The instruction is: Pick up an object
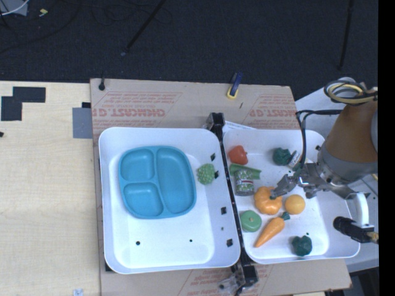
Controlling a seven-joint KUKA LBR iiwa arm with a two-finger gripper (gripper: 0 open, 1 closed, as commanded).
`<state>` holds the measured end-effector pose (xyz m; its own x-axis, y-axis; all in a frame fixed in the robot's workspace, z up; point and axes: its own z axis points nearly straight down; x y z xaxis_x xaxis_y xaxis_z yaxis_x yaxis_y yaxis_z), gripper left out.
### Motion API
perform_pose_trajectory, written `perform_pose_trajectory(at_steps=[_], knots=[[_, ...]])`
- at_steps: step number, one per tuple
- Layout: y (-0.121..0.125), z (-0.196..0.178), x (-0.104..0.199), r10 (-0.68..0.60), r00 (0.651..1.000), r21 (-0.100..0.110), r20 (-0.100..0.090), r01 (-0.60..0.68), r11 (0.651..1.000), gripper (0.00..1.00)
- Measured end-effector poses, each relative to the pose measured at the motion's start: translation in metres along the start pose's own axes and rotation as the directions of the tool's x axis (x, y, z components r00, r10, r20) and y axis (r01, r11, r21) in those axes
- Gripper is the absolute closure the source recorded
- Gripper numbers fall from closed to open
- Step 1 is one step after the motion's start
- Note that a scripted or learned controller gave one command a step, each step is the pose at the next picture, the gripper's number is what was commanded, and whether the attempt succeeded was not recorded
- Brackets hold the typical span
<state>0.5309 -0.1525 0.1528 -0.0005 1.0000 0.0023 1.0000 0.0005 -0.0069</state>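
Note:
My gripper (279, 190) hangs low over the right bin (321, 142), reaching in from the right on the grey arm (349, 147). Its tip is right at the upper right edge of an orange pepper-like toy (265, 202). A yellow-orange ball (295, 205) lies just right of that toy, below the gripper. A carrot (270, 230) lies slanted in front of both. Behind are a green can (245, 180) and a red toy (237, 155). I see nothing lifted off the bin floor.
The right bin also holds a green disc (250, 220) and two dark green broccoli pieces (282, 156) (302, 245). In the left bin (160, 251) lie a blue divided plate (156, 182) and a light green broccoli (205, 174) near the divider.

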Motion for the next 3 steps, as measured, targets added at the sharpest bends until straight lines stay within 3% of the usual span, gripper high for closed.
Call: perform_pose_trajectory(at_steps=[1,2,3], knots=[[0.006,0.046,0.011,0.001,1.000,-0.005,-0.005,-0.001,1.000,0.00],[0.013,0.053,0.012,0.003,1.000,-0.017,-0.009,-0.004,1.000,0.00],[0.018,0.038,0.014,0.003,1.000,-0.033,-0.008,-0.003,0.999,1.00]])
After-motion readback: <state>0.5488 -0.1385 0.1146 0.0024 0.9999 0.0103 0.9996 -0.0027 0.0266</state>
